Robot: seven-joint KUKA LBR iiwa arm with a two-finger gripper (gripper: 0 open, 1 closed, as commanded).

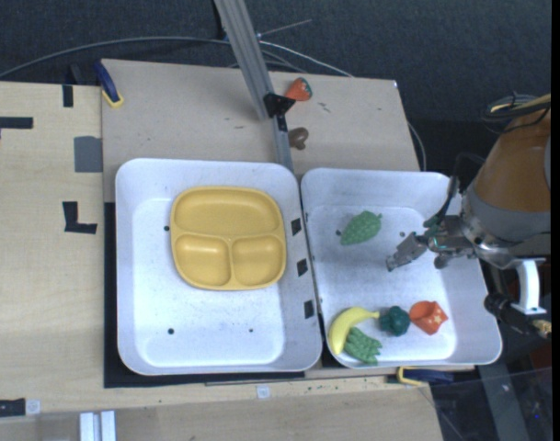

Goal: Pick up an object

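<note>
Yellow plastic formed a divided plate (229, 237) in the left bin (132, 274). Over the right bin (468, 343), the tool (416, 249) hovered, fingers apart and holding nothing, beside a green leafy toy (360, 227). No writing was legible.

Wood bench (197, 99) fills frame center, bearing two white bins side by side: left bin (132, 246), right bin (473, 338), touching mid-frame.

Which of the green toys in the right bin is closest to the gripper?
The leafy green toy lying alone at the bin's far side, left of the gripper; the other green pieces cluster beside the banana.
</note>
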